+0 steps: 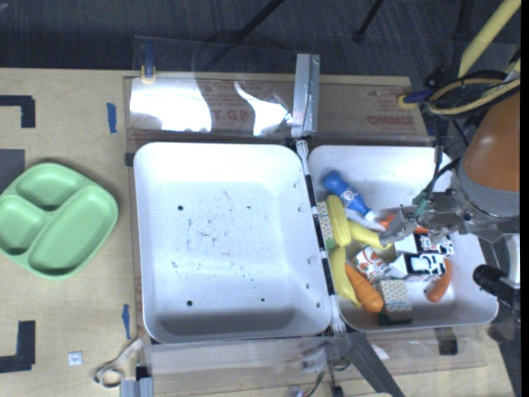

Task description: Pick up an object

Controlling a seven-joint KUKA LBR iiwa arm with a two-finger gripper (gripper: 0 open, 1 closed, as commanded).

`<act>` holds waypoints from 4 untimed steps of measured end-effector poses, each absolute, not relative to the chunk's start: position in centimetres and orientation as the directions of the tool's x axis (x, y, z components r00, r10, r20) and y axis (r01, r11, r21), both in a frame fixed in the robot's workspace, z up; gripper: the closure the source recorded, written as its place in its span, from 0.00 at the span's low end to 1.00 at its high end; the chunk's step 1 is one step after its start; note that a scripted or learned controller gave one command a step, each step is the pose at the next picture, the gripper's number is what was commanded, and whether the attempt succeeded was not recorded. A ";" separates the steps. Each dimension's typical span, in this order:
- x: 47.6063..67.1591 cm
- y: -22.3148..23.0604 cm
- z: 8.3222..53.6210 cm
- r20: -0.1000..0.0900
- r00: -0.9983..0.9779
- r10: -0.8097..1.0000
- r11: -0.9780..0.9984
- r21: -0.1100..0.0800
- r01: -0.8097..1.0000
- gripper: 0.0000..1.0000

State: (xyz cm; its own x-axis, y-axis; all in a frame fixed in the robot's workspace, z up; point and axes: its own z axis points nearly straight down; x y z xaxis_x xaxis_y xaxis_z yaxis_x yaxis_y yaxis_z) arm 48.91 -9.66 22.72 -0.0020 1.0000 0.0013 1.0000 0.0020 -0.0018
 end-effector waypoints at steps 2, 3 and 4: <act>50.2 -15.1 19.9 0.000 -0.083 0.997 0.083 0.003 0.997 0.00; 53.9 -20.0 14.0 -0.001 -0.073 0.997 0.073 0.003 0.997 0.00; 54.2 -20.8 11.4 0.004 -0.079 0.997 0.079 0.038 0.996 0.00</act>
